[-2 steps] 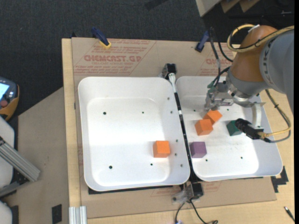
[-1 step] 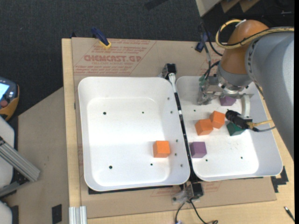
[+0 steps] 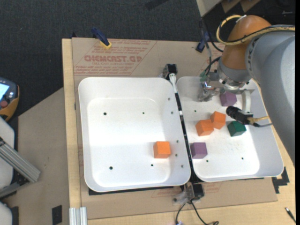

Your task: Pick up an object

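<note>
Dark carpet surrounds a cardboard sheet (image 3: 117, 55) laid over the bench, and red print across the top of that sheet reads roughly "CHEMCAST GP", with smaller lines above it too fine to make out. A blue and yellow clamp (image 3: 101, 38) pins the sheet near its upper left corner. Two shallow white bins sit on it side by side, touching along a black strip. Inside the left bin (image 3: 93, 97), one orange cube (image 3: 162, 149) lies near the lower right part of the floor. Over in the right bin (image 3: 262, 165), two orange cubes (image 3: 211, 123) touch each other at the middle, a green block (image 3: 236, 128) rests just to their right, a purple cube (image 3: 198, 149) lies close to the dividing edge, and a paler purple block (image 3: 228, 98) sits toward the far side. Reaching in from the right, the grey arm with its orange band hangs its gripper (image 3: 205, 93) low over the far left part of the right bin, just beside the paler purple block. Whether the pincer is spread or closed cannot be told, and nothing is visibly caught in it.
</note>
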